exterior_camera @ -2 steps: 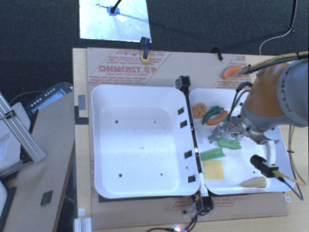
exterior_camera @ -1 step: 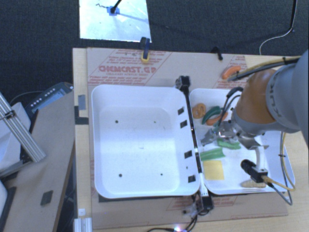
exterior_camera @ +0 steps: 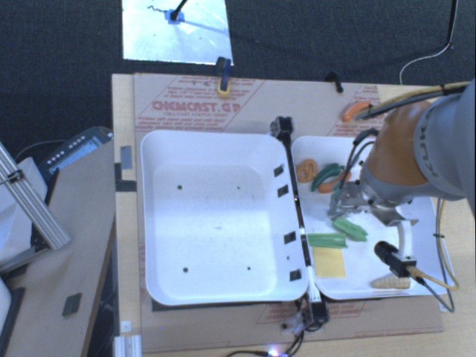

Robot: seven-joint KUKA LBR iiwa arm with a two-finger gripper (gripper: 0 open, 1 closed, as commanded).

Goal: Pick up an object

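Green pod (exterior_camera: 349, 227) in right bin (exterior_camera: 427, 288), just below gripper (exterior_camera: 343, 205)

We see two bins side by side on the tabletop (exterior_camera: 186, 99), the left bin (exterior_camera: 216, 214) at the frame's centre and the right bin (exterior_camera: 357, 288) toward the right edge. In the right bin a round piece (exterior_camera: 306, 170) lies at upper left, a long pod (exterior_camera: 326, 239) sits below it, a flat square (exterior_camera: 329, 262) just under the pod, and a small wedge (exterior_camera: 391, 281) at lower right. The arm (exterior_camera: 416, 151) reaches over the right bin from the right, its gripper (exterior_camera: 343, 201) low above the bin's middle.
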